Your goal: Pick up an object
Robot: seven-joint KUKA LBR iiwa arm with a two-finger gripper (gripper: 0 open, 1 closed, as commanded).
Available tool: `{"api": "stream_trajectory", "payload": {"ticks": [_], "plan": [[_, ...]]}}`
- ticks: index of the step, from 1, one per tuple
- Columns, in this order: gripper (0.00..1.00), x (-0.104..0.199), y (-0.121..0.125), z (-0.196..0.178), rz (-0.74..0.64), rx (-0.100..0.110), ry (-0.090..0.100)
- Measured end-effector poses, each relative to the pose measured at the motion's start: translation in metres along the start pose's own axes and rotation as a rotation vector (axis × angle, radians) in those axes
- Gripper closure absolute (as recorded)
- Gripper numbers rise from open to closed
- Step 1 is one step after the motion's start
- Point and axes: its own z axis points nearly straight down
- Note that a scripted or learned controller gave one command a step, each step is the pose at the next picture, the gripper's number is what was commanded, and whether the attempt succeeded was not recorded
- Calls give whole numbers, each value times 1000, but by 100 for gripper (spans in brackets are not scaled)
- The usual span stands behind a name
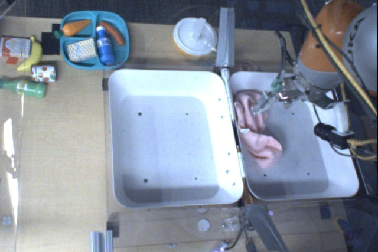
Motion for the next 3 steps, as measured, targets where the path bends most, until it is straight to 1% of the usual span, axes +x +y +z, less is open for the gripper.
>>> {"api": "stream_trajectory", "payload": {"ticks": [1, 2, 3], "plan": [[0, 7, -21, 1, 221, 2, 1], [0, -41, -93, 91, 133, -7, -3], [0, -72, -118, 94, -201, -14, -7]]}}
